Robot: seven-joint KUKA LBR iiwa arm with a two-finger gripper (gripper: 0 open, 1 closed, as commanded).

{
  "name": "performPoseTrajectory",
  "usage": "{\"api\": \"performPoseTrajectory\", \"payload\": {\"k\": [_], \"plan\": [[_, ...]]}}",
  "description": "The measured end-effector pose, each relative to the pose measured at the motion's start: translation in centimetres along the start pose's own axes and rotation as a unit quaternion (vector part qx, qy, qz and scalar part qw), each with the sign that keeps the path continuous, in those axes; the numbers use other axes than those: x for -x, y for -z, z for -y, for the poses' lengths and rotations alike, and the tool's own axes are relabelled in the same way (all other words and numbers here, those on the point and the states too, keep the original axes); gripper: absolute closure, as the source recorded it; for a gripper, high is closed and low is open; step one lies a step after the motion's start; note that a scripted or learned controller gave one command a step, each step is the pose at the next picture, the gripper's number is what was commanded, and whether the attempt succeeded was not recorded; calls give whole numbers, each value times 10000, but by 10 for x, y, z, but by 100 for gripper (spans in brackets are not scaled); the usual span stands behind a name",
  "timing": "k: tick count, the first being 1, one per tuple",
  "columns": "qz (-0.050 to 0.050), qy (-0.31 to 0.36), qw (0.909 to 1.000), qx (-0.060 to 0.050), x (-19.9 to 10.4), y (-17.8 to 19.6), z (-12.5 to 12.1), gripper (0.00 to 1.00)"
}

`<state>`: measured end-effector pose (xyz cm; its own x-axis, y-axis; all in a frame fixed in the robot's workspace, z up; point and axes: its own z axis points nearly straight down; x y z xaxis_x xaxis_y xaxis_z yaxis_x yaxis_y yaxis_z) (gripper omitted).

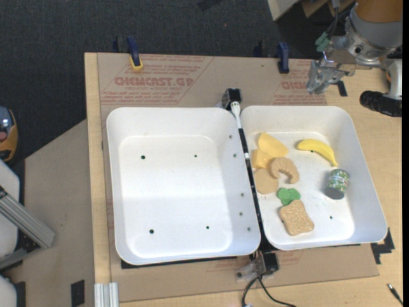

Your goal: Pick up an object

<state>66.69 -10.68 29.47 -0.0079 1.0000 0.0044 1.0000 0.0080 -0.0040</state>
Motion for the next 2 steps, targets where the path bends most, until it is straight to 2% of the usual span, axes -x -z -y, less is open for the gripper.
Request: {"api": "performPoseTrajectory", "payload": {"k": [1, 2], "plan": [[2, -16, 10000, -29, -53, -67, 32, 100], [9, 11, 9999, 133, -147, 104, 1, 100]]}}
